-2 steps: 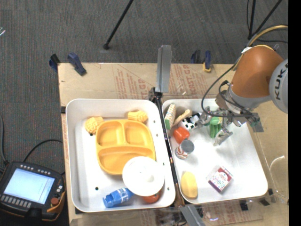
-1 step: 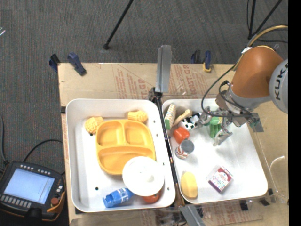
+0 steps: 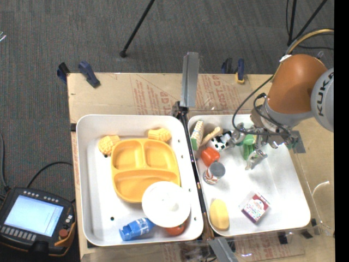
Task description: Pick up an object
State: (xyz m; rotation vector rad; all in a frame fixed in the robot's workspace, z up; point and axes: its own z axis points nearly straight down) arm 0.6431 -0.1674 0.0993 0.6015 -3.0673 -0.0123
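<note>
From above, the arm reaches in from the right and its jaws sit low over the upper part of the right bin, with a green object at their tips — whether they are open or closed on it I cannot tell. Just left of them, crowded against the bin's left wall, lie a black-and-white toy, a red piece and a small can. A yellow lump and a pink packet rest near the front edge — the bin's middle and right side are bare floor. In the left bin, a yellow divided tray and a white lid take most of the room. "KUKA" is lettered on the arm; the tabletop carries red print too small to read.
</note>
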